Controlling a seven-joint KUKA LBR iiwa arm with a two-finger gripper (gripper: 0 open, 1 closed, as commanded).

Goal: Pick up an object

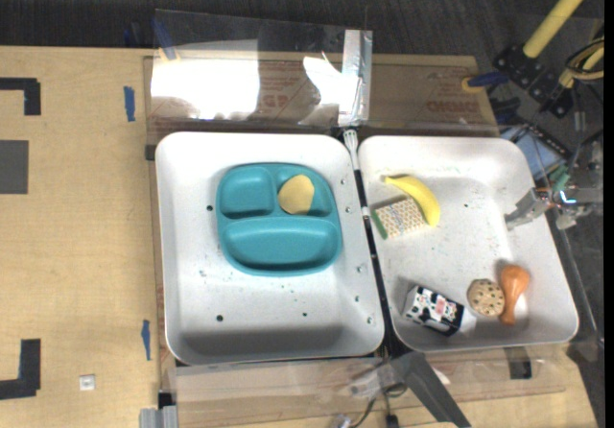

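Gripper (526, 210) sits at the right bin's (480, 159) right rim, grip impossible to read. Banana (419, 196) touches a patterned block (399, 217) near the divider; can (436, 310), cookie (486, 297), orange drumstick (514, 290) crowd the front edge. Bare floor mid-bin. Left, a teal tray (278, 242) holds 1 yellow lump (295, 194).

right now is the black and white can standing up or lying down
Lying down. The black and white can rests on its side on the floor of the right bin, its long side flat, next to the cookie.
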